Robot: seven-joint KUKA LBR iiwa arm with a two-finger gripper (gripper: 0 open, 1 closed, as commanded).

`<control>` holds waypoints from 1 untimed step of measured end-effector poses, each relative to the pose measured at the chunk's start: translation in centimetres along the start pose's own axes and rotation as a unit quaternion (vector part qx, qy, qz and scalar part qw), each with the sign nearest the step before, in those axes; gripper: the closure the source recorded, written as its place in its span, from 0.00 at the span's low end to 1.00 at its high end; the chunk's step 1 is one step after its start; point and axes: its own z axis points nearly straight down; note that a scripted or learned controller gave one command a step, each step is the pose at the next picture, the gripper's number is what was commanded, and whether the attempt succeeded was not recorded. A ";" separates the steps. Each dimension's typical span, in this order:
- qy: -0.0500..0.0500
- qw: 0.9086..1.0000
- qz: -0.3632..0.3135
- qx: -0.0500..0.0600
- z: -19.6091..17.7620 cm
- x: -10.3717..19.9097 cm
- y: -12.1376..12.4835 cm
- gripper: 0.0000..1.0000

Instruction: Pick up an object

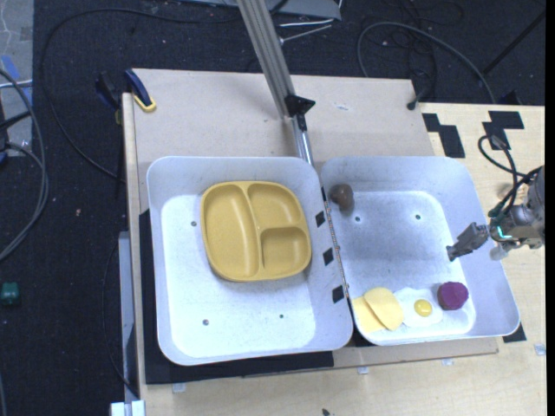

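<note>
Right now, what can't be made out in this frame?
- Gripper: small and blurred at the right bin's edge; finger state unclear.
- Arm: cut off by the right frame edge.
- Brown object: too small to identify.
- Yellow pieces: overlapping, count unclear.

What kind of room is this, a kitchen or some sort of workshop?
Most likely a robotics lab: a gripper reaches over two white bins on a bench, toy food like the purple ball lies inside, and cables trail across the floor.
</note>
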 end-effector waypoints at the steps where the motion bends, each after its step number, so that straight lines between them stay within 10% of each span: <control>1: 0.000 1.000 0.000 -0.001 -0.1 0.0 0.0 0.00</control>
